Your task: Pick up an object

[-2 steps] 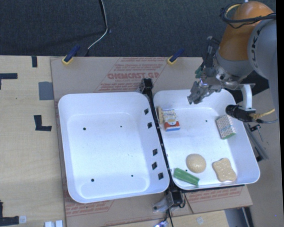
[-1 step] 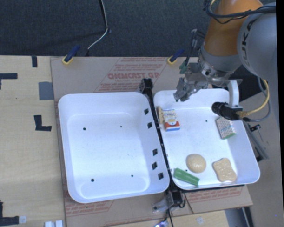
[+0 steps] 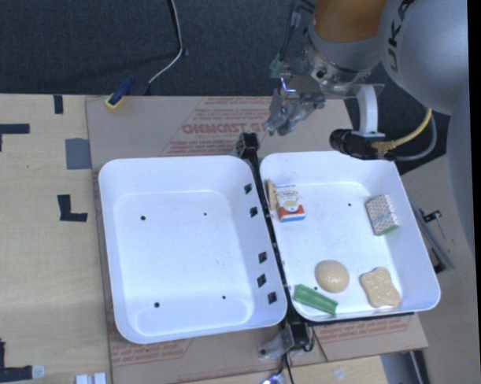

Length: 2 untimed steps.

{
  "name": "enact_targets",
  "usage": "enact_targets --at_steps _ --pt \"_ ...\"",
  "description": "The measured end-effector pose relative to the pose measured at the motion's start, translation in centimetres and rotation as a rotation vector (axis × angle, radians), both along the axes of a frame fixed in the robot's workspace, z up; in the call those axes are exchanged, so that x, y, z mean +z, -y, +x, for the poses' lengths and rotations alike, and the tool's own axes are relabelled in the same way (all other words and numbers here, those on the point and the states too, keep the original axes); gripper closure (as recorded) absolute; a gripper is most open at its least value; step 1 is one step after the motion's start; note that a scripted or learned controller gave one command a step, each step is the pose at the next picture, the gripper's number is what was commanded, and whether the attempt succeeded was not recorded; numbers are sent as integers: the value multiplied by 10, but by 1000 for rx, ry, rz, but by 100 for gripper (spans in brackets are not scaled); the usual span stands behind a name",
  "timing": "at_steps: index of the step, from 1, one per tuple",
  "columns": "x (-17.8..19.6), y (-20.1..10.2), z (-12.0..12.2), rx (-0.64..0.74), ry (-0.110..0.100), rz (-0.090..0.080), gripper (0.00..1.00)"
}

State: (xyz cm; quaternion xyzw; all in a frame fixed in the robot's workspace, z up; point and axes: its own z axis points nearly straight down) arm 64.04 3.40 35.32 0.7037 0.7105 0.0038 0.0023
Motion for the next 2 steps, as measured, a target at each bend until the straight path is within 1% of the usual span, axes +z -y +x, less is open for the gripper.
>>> enact_targets --at_steps 1,2 --pt "51 -64 0 -1 -4 1 100" --pt "50 -118 -14 -3 -9 -1 100"
